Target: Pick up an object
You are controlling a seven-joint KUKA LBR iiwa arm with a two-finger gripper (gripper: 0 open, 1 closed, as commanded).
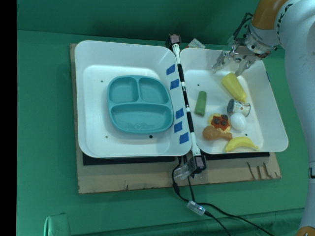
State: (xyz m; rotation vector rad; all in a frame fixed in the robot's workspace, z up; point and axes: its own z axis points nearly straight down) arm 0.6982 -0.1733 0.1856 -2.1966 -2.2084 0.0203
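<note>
Progress on the pick is slight, as you can judge: nothing is lifted yet, every item lies on the floor of the right bin (275, 132), and the whole grasp, closing and raising, is left to do. Your gripper (230, 68) hangs over the far part of that bin with its fingers spread apart and nothing between them. Just below and a touch right of the fingertips lies the yellow corn (233, 86), the nearest thing and the likeliest target, though you cannot tell from this slanted view how high the tips stand above it. Farther toward the camera from the gripper sit the small cup (237, 107), the egg (237, 122), the pizza piece (219, 122), the drumstick (215, 133) and the banana (241, 143), packed close, some touching. The green cylinder (200, 103) lies apart, down and to the left of the gripper, near the divider between the bins. Across that divider, the left bin (93, 58) holds the teal tray (140, 103), well away from the tool. Your arm (290, 14) comes in from the upper right, the orange band (270, 1) just above the wrist, the wrist tipped so the fingers point down and leftward into the bin.
</note>
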